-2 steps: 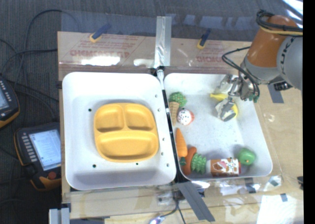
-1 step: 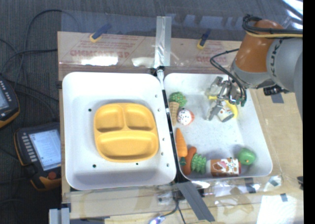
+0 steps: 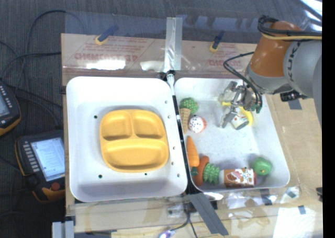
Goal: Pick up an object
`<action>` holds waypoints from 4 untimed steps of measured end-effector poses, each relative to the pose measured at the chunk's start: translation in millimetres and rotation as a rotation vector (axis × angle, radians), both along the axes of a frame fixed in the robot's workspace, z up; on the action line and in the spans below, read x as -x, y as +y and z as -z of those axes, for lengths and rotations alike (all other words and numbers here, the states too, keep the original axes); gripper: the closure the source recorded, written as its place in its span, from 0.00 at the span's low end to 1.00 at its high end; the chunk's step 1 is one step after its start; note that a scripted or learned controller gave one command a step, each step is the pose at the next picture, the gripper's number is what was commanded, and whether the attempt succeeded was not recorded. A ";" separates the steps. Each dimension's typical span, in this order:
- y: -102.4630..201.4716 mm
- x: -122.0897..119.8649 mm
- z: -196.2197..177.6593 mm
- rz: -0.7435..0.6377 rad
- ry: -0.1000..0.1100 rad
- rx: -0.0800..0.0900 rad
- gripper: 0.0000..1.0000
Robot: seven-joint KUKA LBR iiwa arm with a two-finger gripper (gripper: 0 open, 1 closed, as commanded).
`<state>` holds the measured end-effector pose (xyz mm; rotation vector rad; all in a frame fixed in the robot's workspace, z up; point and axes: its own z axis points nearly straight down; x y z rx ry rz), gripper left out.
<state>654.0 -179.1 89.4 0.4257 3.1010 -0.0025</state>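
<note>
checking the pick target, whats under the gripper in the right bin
Under the two-finger gripper lies a yellow banana-like toy on the shallow white right bin's floor. The fingers cover part of it, so its full shape and any grasp stay unclear.

Two shallow white bins sit side by side on the table (image 3: 78, 54). The left bin (image 3: 78, 127) holds a yellow divided plate (image 3: 135, 140) near its middle. In the right bin (image 3: 272, 143), the claw (image 3: 233, 114) reaches in from three o'clock and hangs at the bin's twelve o'clock end, just over a yellow and white object (image 3: 243, 120). A green-topped toy (image 3: 188, 105) and a white speckled ball (image 3: 197, 124) lie toward nine o'clock. A carrot (image 3: 192, 151) lies along the left wall. At six o'clock lie a green spiky toy (image 3: 211, 173), a small bottle (image 3: 239, 177) and a green apple (image 3: 263, 166).
</note>
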 end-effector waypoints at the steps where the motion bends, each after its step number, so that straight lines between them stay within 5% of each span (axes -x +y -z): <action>1: -11.9 -10.4 -1.8 0.067 0.019 -0.013 0.00; 2: -13.2 -14.4 -12.5 0.067 -0.005 -0.002 1.00; 3: -13.2 -12.1 -10.7 0.067 0.006 -0.003 0.00; 4: -12.9 -14.4 -21.6 0.066 -0.004 0.001 1.00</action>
